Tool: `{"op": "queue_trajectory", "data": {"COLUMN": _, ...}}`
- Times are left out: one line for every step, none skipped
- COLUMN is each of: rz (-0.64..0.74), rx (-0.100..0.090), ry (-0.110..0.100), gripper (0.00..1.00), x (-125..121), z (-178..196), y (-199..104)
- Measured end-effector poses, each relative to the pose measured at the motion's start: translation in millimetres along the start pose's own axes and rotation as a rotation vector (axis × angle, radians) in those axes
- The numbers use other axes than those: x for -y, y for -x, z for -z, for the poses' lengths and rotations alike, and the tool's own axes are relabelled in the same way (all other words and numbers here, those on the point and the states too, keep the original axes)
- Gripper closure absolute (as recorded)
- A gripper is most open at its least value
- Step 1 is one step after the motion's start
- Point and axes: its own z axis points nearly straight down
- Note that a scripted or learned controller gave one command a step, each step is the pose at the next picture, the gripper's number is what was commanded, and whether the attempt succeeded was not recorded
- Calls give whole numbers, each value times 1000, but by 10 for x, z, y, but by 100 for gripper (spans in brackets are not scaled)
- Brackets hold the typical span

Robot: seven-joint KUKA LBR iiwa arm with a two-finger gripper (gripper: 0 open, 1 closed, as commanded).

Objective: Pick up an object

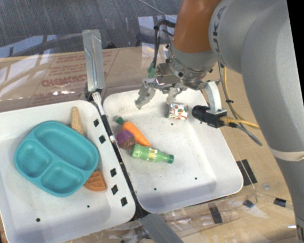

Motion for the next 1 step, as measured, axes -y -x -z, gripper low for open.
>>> {"op": "queue_trajectory", "data": {"rz": 21, "rx": 2, "ry": 5, "gripper": 0, "x": 648, "z": -1363, "y": 243}}
